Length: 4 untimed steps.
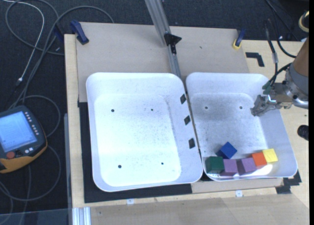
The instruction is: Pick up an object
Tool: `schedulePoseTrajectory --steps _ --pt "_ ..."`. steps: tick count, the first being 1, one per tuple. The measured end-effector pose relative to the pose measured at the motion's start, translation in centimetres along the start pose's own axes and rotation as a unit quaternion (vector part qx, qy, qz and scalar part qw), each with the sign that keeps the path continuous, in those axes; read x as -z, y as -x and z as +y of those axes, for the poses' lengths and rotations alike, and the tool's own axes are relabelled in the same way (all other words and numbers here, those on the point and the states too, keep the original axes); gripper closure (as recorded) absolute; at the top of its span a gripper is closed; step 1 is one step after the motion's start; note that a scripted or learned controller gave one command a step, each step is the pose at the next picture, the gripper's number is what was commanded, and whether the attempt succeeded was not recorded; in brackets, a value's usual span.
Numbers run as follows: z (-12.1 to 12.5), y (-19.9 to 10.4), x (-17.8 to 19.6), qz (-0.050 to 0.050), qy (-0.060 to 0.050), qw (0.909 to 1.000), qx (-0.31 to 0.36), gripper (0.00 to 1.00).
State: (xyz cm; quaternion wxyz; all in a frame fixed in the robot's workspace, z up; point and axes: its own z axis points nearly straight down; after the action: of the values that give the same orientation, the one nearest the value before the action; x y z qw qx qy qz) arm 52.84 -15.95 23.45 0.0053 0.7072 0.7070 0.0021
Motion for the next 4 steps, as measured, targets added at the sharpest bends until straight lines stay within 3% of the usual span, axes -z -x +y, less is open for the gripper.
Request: schedulePoseTrajectory --steps 1,2,3,4 --pt "-0.6 -4.0 3.1 0.002 -0.002 1.0000 0.003 1.00" --pt "-4.2 -11.0 -3.8 0.005 -0.011 0.9999 0.003 1.00" --pt "-4.0 -10.5 -3.4 0.003 -0.005 1.0000 0.000 0.00" --pt "-0.3 -14.2 -3.4 0.003 -0.004 1.0000 0.003 0.00"
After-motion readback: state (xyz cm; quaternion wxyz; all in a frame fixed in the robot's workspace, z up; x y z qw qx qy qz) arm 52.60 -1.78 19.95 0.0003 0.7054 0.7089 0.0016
